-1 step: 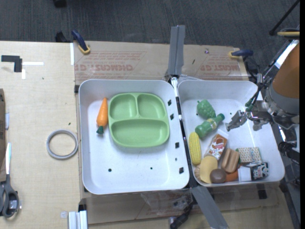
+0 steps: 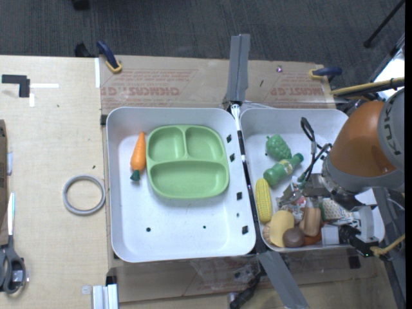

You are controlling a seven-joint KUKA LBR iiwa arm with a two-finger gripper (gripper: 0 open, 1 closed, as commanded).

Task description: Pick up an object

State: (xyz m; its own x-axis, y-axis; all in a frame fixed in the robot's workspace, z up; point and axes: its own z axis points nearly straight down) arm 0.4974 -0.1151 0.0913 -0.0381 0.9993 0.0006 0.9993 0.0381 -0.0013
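The right bin point(image 2: 254, 124) holds toy food: a green bunch of grapes point(image 2: 278, 147), a green bottle point(image 2: 281, 170), a yellow corn cob point(image 2: 262, 199), a pale yellow pear-like fruit point(image 2: 280, 226), a brown round piece point(image 2: 293, 238) and a tan bread-like piece point(image 2: 311, 221). My gripper point(image 2: 308, 195) reaches down into this pile near the bin's front, right above the tan piece and a crinkled wrapper point(image 2: 293, 199). The wrist and the clutter hide the tips.
The left bin point(image 2: 122, 217) bears a green divided plate point(image 2: 188, 161) with a toy carrot point(image 2: 137, 153) beside it. A grey tape ring point(image 2: 84, 194) and scissors point(image 2: 11, 266) lie on the bench at left. Cardboard lies behind the bins.
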